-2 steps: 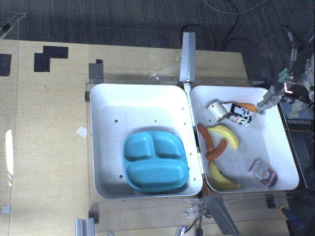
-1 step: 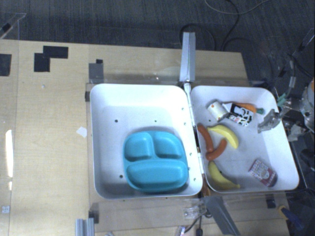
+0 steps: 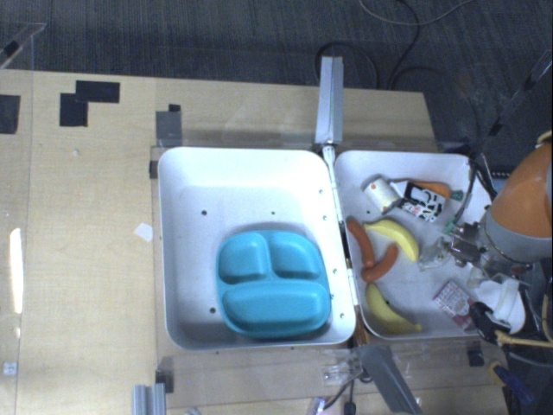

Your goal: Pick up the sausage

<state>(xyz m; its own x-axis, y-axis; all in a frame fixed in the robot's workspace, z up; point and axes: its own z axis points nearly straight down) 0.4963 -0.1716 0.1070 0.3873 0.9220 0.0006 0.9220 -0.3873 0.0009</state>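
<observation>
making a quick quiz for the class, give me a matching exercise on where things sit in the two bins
Things:
1. blue three-compartment plastic tray
2. reddish-brown curved sausage
3. yellow banana
4. small white cup

Places:
A. right bin, near front wall
B. left bin
C. right bin, toward back
D. right bin, beside the divider between the bins

Pairs: 1-B, 2-D, 3-A, 4-C

A: What's the count on the bench?

B: Two white bins: the left bin (image 3: 177, 232) at nine o'clock, the right bin (image 3: 350, 175) at three.

A: And inside them?

B: One blue tray (image 3: 272, 284) in the left. In the right, two sausages: one (image 3: 361, 240) at the bin's nine o'clock, another (image 3: 382, 263) just beside it. Two bananas: one (image 3: 396, 237) central, one (image 3: 386, 311) toward six o'clock.
</observation>
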